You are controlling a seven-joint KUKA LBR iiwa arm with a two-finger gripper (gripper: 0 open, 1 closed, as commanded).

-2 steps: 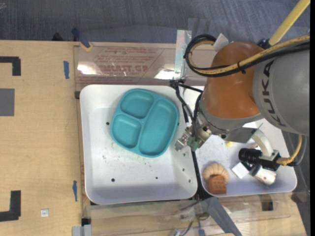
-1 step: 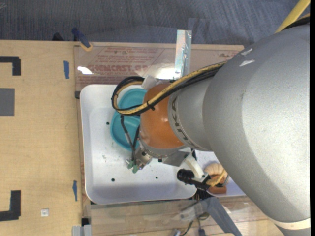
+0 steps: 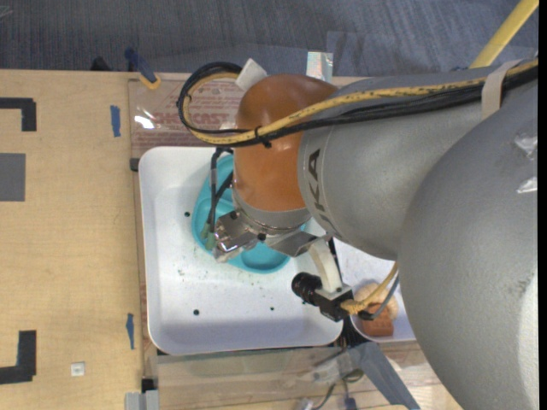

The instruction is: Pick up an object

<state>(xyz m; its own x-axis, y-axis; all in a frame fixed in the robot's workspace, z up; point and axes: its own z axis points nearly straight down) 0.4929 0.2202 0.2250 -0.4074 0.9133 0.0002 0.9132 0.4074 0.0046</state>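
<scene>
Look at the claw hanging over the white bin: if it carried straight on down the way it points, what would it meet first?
Most likely the teal object lying in the white bin. The claw points down right over it, though the arm hides part of it and the gap between them is hard to judge from above.

1. The grey arm (image 3: 427, 169) reaches in from the right and covers most of the right half of the camera view.
2. Its orange band (image 3: 269, 143) sits above the wrist, over the far half of the white bin (image 3: 167, 254).
3. A yellow-and-black cable (image 3: 342, 101) runs along the arm and loops over the orange band.
4. The gripper (image 3: 224, 239) points down from the wrist toward the middle of the bin; its metal end shows just beneath the band.
</scene>
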